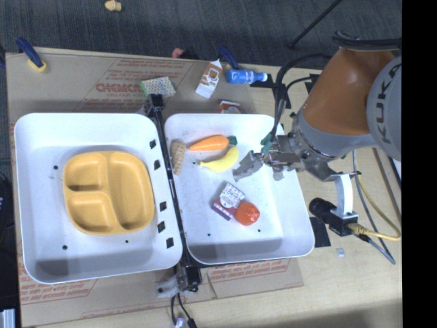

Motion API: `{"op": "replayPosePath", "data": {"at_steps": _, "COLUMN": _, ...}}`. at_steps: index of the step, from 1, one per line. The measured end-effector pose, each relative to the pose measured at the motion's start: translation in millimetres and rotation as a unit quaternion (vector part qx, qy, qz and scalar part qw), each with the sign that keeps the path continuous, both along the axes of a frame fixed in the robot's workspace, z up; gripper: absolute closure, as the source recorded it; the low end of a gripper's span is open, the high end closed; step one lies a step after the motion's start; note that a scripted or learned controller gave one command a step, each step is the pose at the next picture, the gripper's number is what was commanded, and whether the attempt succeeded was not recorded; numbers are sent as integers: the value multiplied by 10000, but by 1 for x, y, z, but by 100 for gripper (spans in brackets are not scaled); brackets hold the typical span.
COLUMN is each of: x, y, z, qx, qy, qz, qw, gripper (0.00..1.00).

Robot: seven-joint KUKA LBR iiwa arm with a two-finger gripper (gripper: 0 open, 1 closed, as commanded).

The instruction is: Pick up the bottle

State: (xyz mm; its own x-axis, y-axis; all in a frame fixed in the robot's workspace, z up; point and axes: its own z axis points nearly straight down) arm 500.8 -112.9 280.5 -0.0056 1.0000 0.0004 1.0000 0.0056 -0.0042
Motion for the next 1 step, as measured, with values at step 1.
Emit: {"op": "replayPosePath", "data": {"at_steps": 1, "x": 0, "y": 0, "z": 10, "qx": 1, "qy": 14, "qz": 24, "qw": 10000, "gripper": 100}}
